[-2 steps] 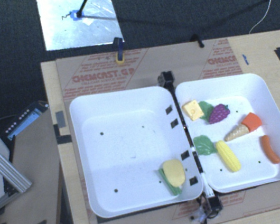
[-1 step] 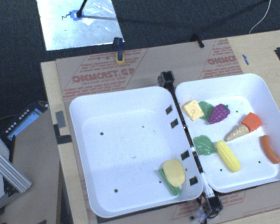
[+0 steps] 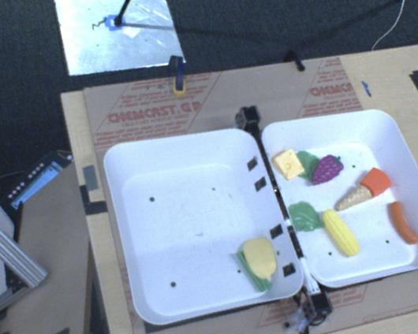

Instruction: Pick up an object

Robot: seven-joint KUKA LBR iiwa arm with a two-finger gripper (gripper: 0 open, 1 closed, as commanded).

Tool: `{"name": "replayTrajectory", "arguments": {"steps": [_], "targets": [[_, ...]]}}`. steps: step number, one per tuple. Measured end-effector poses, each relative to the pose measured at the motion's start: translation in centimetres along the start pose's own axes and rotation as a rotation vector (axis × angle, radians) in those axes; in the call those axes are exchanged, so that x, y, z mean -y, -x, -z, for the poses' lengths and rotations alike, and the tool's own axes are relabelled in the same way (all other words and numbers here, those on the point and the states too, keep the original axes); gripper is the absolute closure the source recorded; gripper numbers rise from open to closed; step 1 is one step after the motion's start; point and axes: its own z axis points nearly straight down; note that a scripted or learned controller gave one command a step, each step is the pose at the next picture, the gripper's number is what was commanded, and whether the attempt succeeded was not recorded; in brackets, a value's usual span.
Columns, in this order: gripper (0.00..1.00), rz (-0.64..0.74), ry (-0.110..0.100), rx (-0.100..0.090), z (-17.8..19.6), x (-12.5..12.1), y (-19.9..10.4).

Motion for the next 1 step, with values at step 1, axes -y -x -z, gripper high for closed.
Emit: {"name": "replayTrajectory", "arguments": {"steps": [1], "targets": [[1.0,0.0,0.0,0.0,0.0,0.0,-0.01]]}}
